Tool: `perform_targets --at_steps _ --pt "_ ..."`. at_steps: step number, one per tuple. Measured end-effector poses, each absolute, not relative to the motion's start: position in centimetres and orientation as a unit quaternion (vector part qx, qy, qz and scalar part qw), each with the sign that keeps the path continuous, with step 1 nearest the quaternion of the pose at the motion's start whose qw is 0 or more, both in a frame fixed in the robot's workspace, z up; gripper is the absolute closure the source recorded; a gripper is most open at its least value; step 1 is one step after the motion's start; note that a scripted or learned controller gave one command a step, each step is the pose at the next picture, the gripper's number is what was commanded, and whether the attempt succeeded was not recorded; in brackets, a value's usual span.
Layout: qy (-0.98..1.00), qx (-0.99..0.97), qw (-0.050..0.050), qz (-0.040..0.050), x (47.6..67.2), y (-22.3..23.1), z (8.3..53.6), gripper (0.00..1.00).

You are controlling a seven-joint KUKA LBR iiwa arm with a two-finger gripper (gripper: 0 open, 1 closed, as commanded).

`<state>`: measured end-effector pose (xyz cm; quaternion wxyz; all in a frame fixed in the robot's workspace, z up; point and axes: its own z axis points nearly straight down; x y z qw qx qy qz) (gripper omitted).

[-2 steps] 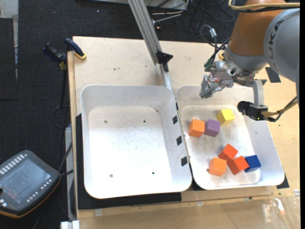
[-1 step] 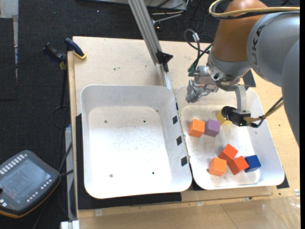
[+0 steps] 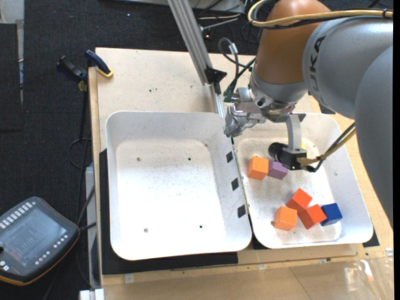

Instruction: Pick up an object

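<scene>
The gripper [image 3: 236, 125] hangs over the right bin's [image 3: 353, 230] far left corner; whether it is open or closed, I cannot tell. Dark lettering [image 3: 319, 45] on the arm [image 3: 356, 55] is only partly legible.

You've got a teach pendant [image 3: 31, 239] below-left of the left bin [image 3: 169, 186], clamp [image 3: 84, 67] past its far-left corner, metal rail [image 3: 190, 33] at far-right.

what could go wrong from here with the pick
1. The end effector hangs at the inner wall of the right bin, not over any block. A descent here may strike the rim or grab nothing.
2. The orange block and purple block touch, so a grasp on one could shove the other.
3. The red block is packed among its neighbours, leaving little room around it.
</scene>
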<state>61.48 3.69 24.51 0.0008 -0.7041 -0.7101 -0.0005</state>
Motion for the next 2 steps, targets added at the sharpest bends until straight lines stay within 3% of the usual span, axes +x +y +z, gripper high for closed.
perform_targets --at_steps 1,2 --pt "-0.71 -0.704 0.002 0.0006 59.64 8.24 23.35 1.0" --pt "-0.707 -0.707 0.0 0.0003 59.74 7.88 23.41 0.0"
